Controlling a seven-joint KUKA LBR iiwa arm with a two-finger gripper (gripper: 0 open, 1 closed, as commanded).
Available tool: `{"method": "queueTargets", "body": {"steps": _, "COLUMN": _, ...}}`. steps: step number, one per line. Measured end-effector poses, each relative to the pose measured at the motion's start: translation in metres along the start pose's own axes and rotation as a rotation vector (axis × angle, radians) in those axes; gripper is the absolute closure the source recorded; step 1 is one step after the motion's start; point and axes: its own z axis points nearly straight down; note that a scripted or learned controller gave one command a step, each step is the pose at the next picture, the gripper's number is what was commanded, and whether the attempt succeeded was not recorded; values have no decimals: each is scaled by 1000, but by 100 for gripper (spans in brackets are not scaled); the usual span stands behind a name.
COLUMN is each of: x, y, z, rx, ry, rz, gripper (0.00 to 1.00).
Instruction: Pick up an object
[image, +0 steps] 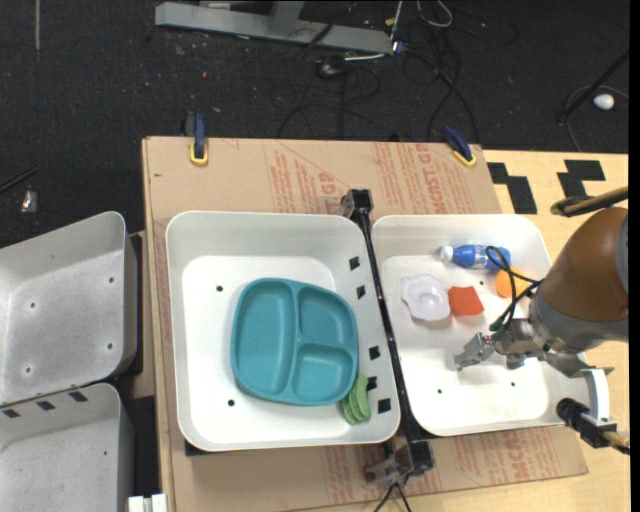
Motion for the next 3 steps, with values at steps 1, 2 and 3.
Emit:
{"method": "queueTargets", "body": {"steps": 1, "x": 0, "y": 1, "z": -13, "rx": -4, "ry": -1, "rz": 1, "gripper": 100}}
{"method": "queueTargets", "body": {"steps": 2, "x": -1, "y": 4, "z": -55, "rx": -9, "ry": -4, "rz": -3, "gripper": 100}}
{"method": "queueTargets", "body": {"steps": 3, "x": -3, "y": 5, "z": -98, "rx": -10, "ry": -4, "rz": -4, "gripper": 100}}
